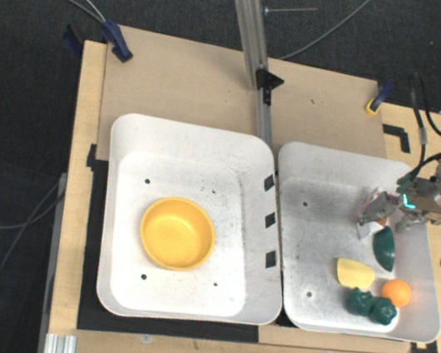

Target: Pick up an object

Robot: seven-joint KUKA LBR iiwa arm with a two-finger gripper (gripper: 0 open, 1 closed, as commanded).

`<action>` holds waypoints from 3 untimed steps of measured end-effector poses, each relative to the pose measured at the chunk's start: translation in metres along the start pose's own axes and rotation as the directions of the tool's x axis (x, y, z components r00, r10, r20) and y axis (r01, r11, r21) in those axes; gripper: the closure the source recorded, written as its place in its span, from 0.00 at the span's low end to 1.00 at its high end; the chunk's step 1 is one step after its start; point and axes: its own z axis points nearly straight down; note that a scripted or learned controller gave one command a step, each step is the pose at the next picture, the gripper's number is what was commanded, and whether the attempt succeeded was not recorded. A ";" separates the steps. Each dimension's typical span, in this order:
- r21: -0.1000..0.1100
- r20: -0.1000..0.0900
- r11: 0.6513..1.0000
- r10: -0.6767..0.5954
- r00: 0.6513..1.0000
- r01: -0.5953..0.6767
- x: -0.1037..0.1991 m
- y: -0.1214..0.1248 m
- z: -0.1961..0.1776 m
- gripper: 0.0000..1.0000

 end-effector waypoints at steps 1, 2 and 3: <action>-0.006 0.001 1.000 -0.001 1.000 0.001 0.000 0.001 -0.003 0.00; 0.001 0.000 1.000 0.001 1.000 -0.001 -0.005 0.002 0.040 0.00; 0.002 -0.001 1.000 0.001 1.000 -0.001 -0.010 -0.002 0.103 0.00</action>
